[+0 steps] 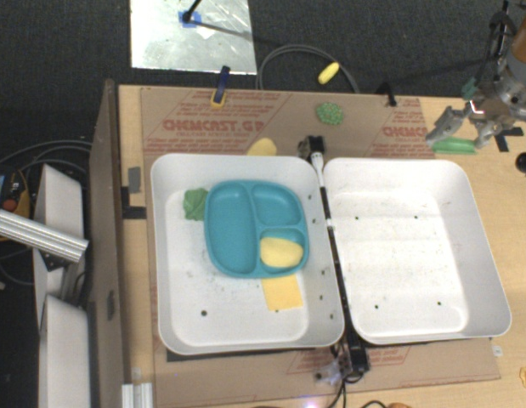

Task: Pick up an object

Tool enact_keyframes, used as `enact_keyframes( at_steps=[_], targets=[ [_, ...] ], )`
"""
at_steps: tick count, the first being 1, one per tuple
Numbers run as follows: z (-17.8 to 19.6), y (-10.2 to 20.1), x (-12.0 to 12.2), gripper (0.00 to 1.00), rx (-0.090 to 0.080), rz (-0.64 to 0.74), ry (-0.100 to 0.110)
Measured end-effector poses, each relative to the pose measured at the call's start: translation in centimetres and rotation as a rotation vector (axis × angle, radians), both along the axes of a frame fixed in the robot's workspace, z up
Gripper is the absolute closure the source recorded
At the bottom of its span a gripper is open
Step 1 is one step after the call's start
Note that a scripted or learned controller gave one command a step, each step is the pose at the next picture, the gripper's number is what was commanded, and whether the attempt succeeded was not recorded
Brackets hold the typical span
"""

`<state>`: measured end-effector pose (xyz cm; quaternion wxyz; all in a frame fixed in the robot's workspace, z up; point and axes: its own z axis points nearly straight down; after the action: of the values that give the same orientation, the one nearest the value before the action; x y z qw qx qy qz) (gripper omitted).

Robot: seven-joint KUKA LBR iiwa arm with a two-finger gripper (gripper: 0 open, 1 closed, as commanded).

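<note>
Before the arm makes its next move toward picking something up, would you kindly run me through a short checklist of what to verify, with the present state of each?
1. Objects available in the left bin: ok. A blue divided plate, a yellow lump in its lower right compartment, a flat yellow slice below the plate and a green piece at its left edge.
2. Gripper over a target: not ok. It sits beyond the right bin's far right corner, outside both bins.
3. Gripper free: cannot tell. A green object lies right at it.
4. Finger opening: cannot tell.
5. Path to the left bin: ok, nothing tall stands between.
</note>
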<state>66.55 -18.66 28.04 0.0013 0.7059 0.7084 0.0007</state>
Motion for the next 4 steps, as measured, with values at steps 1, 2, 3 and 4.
enact_keyframes(
  at_steps=[1, 2, 3, 4],
  targets=[
    [-13.3, 2.4, -0.3, 0.0, 0.005, 0.002, 0.012],
    [-18.2, 2.5, 0.4, 0.0, 0.0, 0.003, 0.002],
    [-16.8, 2.5, 0.5, 1.0, -0.001, 0.005, -0.003],
    [-9.9, 9.1, 0.5, 1.0, 0.002, 0.006, -0.005]
  ],
)
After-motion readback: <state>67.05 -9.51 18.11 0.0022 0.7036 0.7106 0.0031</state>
